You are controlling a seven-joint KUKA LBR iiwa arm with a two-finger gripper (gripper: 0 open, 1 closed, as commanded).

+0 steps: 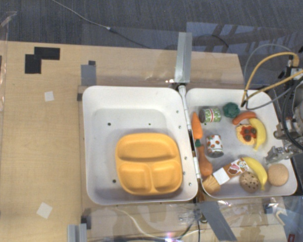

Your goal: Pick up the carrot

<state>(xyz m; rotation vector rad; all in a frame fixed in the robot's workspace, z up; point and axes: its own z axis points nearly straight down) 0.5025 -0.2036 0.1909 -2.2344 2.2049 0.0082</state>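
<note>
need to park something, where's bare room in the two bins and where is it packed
Free: the left bin, its bare floor behind and to the left of the yellow tray. Crowded: the right bin, where the carrot lies along the divider beside cans, bananas and other toy food. The gripper sits at its right rim.

The arm (302, 112) is cut off by the right edge, and its claw's (279, 153) grip is unclear.
</note>
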